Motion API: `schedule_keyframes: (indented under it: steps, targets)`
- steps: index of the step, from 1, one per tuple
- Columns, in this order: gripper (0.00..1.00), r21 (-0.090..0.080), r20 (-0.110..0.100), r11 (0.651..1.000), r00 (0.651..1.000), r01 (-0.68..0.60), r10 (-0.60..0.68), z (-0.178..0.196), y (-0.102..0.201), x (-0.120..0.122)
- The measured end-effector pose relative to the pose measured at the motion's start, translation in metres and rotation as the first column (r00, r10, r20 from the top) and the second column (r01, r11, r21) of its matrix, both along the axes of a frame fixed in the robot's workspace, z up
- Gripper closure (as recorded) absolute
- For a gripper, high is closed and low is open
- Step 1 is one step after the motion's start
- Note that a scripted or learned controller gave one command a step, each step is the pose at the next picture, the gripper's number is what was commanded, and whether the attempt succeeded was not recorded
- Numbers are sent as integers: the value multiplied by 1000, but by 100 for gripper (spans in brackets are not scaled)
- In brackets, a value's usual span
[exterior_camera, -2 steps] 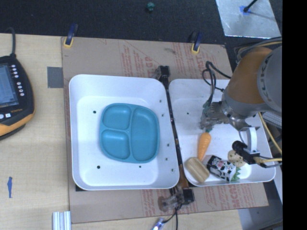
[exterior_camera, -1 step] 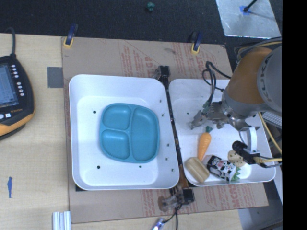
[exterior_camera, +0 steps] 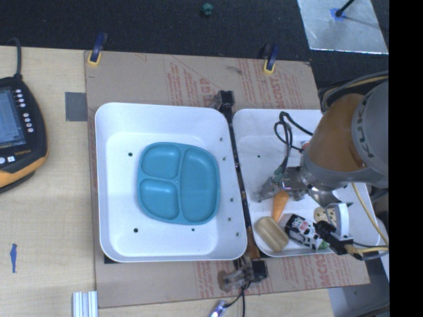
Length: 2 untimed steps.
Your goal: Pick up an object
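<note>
My gripper point(exterior_camera: 275, 186) is low in the right bin point(exterior_camera: 254, 127), near its middle left, reaching in from the right under the grey and orange wrist. An orange carrot-shaped object point(exterior_camera: 279, 207) lies right below the gripper, its upper end touching or tucked under it. A tan rounded object point(exterior_camera: 271, 234) rests at the bin's front left corner. Beside it to the right lies a black and white object point(exterior_camera: 301, 228). A white and green piece point(exterior_camera: 332, 218) sits further right, partly under the arm.
The left bin point(exterior_camera: 112, 177) holds a blue divided plate point(exterior_camera: 178, 182). A black cable point(exterior_camera: 285, 132) loops over the back of the right bin. A teach pendant point(exterior_camera: 16, 131) lies on the bench at far left. Clamps point(exterior_camera: 96, 48) hold the cardboard's back edge.
</note>
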State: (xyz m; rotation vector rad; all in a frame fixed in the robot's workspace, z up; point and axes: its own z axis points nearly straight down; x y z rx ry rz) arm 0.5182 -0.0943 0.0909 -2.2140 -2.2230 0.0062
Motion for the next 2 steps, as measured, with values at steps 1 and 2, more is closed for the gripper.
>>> schedule_keyframes:
  steps: [1, 2]
  targets:
    - [100, -2, 0, 1000, 1000, -2, 2, 11, -1, 1]
    - [100, 2, 5, 1000, 1000, -2, 2, 102, 84, 36]
